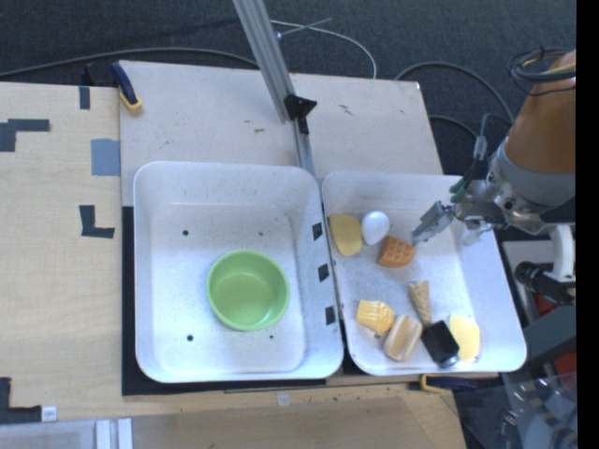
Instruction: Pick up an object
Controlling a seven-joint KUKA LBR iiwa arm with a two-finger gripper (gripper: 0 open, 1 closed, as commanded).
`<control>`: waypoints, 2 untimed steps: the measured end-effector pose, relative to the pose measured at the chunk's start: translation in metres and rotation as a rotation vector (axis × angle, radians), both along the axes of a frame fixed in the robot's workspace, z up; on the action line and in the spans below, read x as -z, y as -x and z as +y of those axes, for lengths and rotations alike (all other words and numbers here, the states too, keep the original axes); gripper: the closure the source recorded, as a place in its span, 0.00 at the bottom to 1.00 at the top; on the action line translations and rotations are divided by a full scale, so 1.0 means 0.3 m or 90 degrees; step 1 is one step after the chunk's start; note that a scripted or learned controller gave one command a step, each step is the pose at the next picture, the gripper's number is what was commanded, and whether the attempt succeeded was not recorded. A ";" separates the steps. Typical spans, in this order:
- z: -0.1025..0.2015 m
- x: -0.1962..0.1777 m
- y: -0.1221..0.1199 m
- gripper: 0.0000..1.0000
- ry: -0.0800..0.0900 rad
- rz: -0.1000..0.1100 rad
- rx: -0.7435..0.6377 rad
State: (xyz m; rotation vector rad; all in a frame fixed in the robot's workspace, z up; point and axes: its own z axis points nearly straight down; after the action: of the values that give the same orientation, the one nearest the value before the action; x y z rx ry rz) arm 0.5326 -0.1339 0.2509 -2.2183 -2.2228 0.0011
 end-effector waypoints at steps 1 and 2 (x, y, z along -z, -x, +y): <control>0.000 0.000 0.000 0.00 0.000 0.000 0.000; 0.004 0.193 -0.029 0.00 0.000 0.003 0.000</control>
State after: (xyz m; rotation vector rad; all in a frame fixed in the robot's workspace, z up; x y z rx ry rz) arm 0.5412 -0.1326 0.1931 -2.2165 -2.2194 0.0070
